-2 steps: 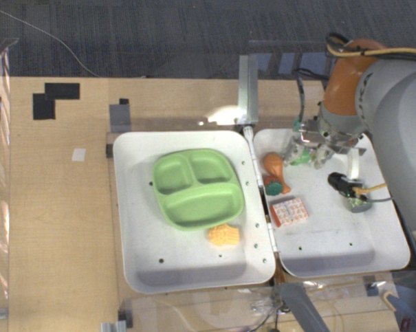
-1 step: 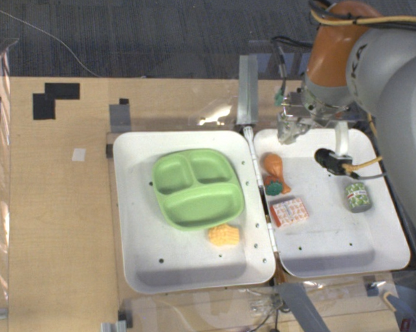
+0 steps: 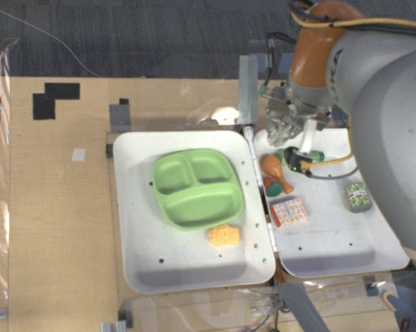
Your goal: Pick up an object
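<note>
Your arm [image 3: 370,106] hangs over the right bin [image 3: 335,249]; the left bin [image 3: 137,199] carries a green tray [image 3: 195,186]. The pincer [image 3: 284,134] hovers just above an orange drumstick [image 3: 276,171], perhaps untouched; grip unreadable.

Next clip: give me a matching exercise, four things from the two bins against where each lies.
Things:
1. green divided plate
2. yellow corn piece
3. green can
4. red-and-white packet

Places:
A. right bin, near its right side
B. left bin, centre
C. right bin, near the divider between the bins
D. left bin, just in front of the plate

Pairs: 1-B, 2-D, 3-A, 4-C
</note>
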Robot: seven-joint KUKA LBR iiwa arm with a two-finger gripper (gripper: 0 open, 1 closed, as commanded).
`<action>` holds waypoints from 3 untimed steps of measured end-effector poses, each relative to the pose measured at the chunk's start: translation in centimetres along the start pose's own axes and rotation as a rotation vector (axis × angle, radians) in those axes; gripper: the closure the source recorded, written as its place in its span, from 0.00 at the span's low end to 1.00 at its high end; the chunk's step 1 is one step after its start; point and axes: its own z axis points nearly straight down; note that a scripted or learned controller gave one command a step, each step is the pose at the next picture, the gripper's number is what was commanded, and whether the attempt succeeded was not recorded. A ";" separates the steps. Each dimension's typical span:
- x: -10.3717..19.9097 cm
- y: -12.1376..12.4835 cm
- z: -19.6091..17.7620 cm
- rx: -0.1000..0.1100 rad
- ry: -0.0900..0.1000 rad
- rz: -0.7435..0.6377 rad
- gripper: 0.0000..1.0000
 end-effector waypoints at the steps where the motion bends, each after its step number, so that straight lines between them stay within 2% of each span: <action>1: 4.1 -1.5 0.0 0.001 0.000 0.083 1.00; 2: 4.5 -1.6 0.1 0.001 -0.001 0.057 1.00; 3: 6.9 -2.5 -2.0 0.002 0.000 0.162 1.00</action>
